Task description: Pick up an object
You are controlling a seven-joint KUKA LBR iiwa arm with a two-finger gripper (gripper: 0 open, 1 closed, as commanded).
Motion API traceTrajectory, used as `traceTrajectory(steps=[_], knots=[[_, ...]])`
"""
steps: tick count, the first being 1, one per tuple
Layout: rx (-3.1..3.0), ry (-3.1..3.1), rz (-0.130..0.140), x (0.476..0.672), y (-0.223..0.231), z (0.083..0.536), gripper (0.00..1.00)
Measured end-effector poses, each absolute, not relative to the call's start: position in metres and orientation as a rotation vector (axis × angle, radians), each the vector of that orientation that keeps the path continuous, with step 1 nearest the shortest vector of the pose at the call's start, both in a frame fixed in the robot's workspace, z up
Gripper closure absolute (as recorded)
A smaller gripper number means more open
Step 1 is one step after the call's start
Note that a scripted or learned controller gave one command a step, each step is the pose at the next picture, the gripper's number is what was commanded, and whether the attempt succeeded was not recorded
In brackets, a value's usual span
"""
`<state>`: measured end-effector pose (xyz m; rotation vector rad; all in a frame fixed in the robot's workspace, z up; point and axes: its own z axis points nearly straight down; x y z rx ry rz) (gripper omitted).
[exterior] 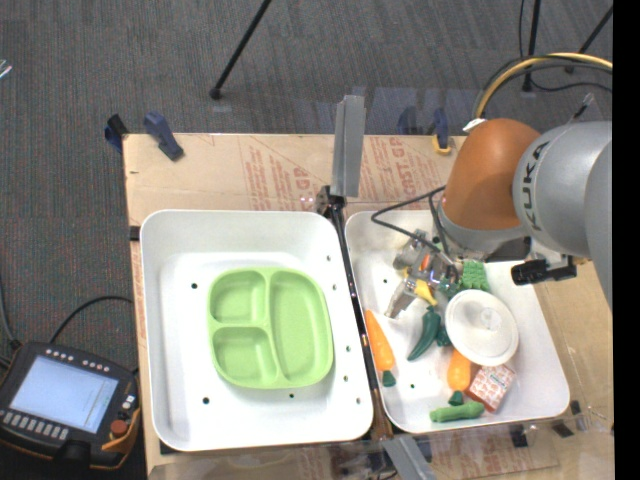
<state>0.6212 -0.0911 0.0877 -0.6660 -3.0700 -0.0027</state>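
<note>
Bench [250, 168], cardboard-topped: left white bin [165, 298] and right white bin [545, 368] touching side by side, spanning front edge.

In the right bin [556, 373], lower right of the frame, lie an orange carrot [379, 340] by the left wall, a dark green pepper [427, 331], a round white lid [481, 327], a small orange piece [458, 371], a green pod [456, 413] and a red-and-white packet [490, 387] (printing illegible).

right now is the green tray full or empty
Empty. The green tray lies flat in the left bin, and all three of its compartments show bare green plastic, with nothing resting in them.
</note>
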Motion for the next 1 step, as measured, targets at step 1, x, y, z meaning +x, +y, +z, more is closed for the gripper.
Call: traceTrajectory(steps=[1], knots=[[-0.66, -3.074, -0.002, 0.6223, -0.0908, 0.0982, 1.0]])
